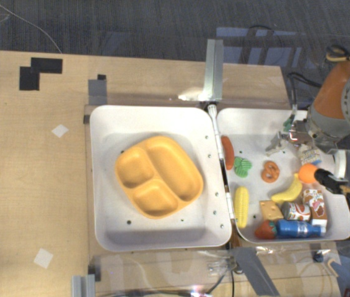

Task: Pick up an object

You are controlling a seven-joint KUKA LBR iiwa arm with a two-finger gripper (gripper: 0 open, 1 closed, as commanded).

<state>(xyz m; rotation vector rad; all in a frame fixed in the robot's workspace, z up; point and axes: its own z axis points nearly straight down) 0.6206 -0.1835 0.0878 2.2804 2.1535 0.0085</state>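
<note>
The task names no particular thing; the pretzel (270,171) is judged the likeliest target, lying flat in the middle of the right bin (255,124), just left of and below the gripper (284,140). It is judged light, stiff and probably smooth plastic; a grip across one outer loop is advised. It has little long axis, being slightly taller than wide in the view. The gripper is seen low over the bin's upper right; its fingers appear spread apart, nothing between them. Around the pretzel lie a banana (288,192), corn (241,205), a green piece (242,166) and a sausage (227,150). The left bin (109,125) holds a yellow tray (158,176).
</note>
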